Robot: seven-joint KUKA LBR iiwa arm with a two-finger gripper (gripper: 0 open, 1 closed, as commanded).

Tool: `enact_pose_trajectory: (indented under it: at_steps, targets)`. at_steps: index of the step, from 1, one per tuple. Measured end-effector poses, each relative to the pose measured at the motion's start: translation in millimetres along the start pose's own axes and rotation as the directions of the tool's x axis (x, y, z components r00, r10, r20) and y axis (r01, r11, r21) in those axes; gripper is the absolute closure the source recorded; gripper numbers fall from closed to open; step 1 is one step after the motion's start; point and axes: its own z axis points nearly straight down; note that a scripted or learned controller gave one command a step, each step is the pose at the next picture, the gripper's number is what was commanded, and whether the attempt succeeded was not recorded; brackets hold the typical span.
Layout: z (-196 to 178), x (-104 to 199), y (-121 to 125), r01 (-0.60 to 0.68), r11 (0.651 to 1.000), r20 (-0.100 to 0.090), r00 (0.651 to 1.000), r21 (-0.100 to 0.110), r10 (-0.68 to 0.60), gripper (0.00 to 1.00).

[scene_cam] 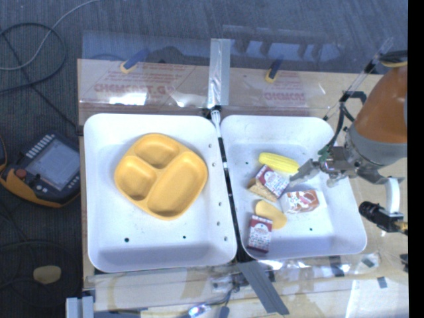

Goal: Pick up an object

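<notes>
From my feed I see two shallow white bins side by side on the bench. The left bin (106,244) holds one thing: a yellow divided plate (161,175) with three compartments, lying flat near the bin's middle, with nothing in it.

The right bin (344,234) carries all the small items, clustered in its left half. A yellow corn cob (278,161) lies toward the far side, tilted slightly. Just below it and touching is a red and white packet (272,180), resting over a tan wedge (262,191) that peeks out at its lower left. To the right of those sits a second red and white packet (303,201), flatter and paler. Nearer the front edge is a yellow cheese-like wedge (270,214), and just beside it a small red carton (260,233), close to the bin's front left corner.

The gripper (311,168) reaches in from the right, low over the right bin, its tip near the right end of the corn cob. At this slant I cannot tell how the gripper is set, and I see nothing clearly held. The grey arm with its orange band (391,108) stands over the bin's right rim.
</notes>
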Motion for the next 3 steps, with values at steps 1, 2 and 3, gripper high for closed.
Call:
enact_pose_trajectory:
  at_steps: [1,2,3]
  targets:
    - [72,-19,-7,-0.04,0.999,0.004,0.999,-0.019,0.04,0.0]
    - [85,-24,-5,-0.101,0.994,0.002,0.995,-0.041,0.101,0.0]
    - [85,-30,-4,-0.062,0.997,-0.001,0.998,-0.041,0.062,0.0]
